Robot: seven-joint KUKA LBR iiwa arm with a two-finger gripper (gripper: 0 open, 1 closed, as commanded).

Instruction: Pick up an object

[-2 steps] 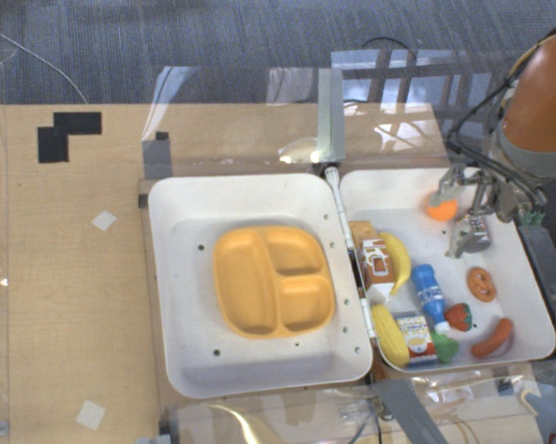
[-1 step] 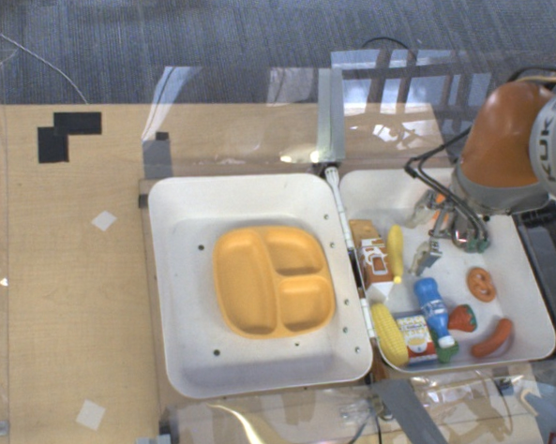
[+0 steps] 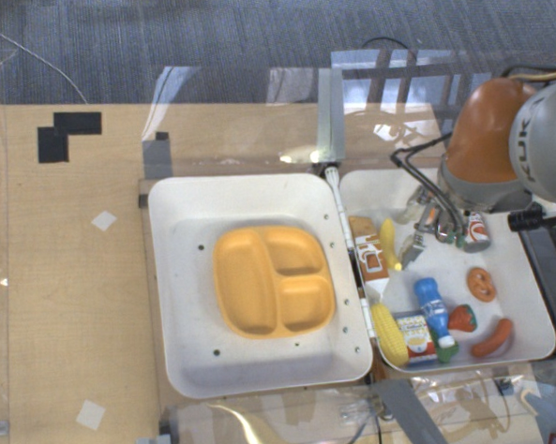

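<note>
The left bin [image 3: 168, 270] holds a yellow divided tray [image 3: 272, 280], lying flat, well apart from the gripper [image 3: 413, 248] and off to its left. A raised rim separates this bin from the right bin [image 3: 538, 327], where everything else sits.

Just left of the fingertips, against the dividing rim, are a small printed carton [image 3: 369, 255] and a yellow banana [image 3: 387, 242], the banana nearly touching the nearer finger. Below and left of the fingers, an ear of corn [image 3: 388, 333] lies along the rim, with a small box [image 3: 415, 339] beside it.

The gripper hangs low over the upper middle of the right bin. Its two fingers point down and left with a narrow gap between them (nothing can be seen in that gap, so they stand apart and unladen).

Directly below the fingers lies a blue bottle [image 3: 431, 310]. To their right are a small can [image 3: 476, 232], an orange round piece [image 3: 481, 284], a red strawberry [image 3: 461, 319] and a sausage [image 3: 492, 338].
</note>
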